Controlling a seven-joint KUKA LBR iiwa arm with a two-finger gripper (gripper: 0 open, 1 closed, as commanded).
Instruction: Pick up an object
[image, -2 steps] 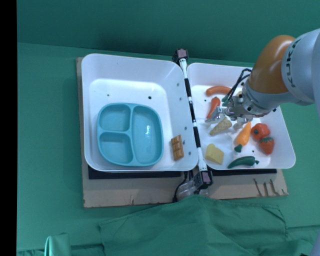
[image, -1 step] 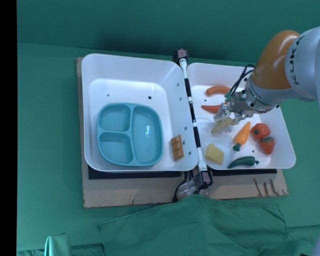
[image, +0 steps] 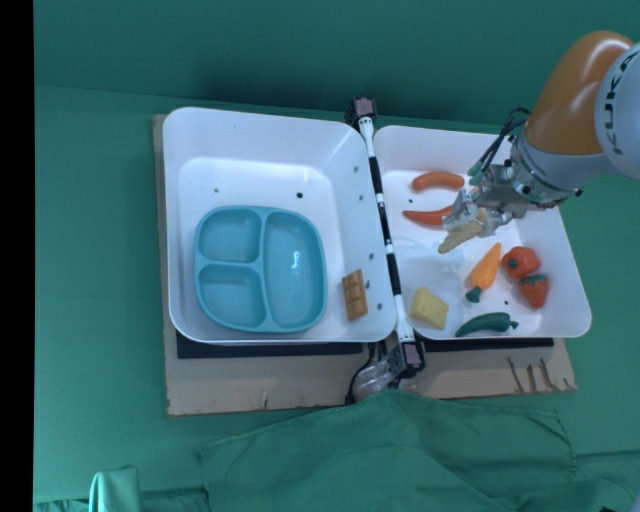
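Note:
My gripper (image: 468, 222) hangs over the middle of the right bin (image: 560, 240), with the arm reaching in from the upper right. A pale yellow, cone-like piece (image: 460, 238) sticks out down and to the left from between its fingers; the gripper is shut on it. Just left of it lies a thin red chili (image: 426, 215), with an orange sausage (image: 437, 180) behind. Below the gripper are a carrot (image: 484, 270), two red fruits (image: 519, 262) (image: 534, 290), a green pepper (image: 487, 323) and a yellow cheese wedge (image: 429, 307).
The left bin (image: 190, 140) holds a blue divided plate (image: 260, 268) and a small brown waffle piece (image: 354, 294) near its right wall. A black-and-white divider bar (image: 385, 235) runs between the bins. Green cloth surrounds the bench.

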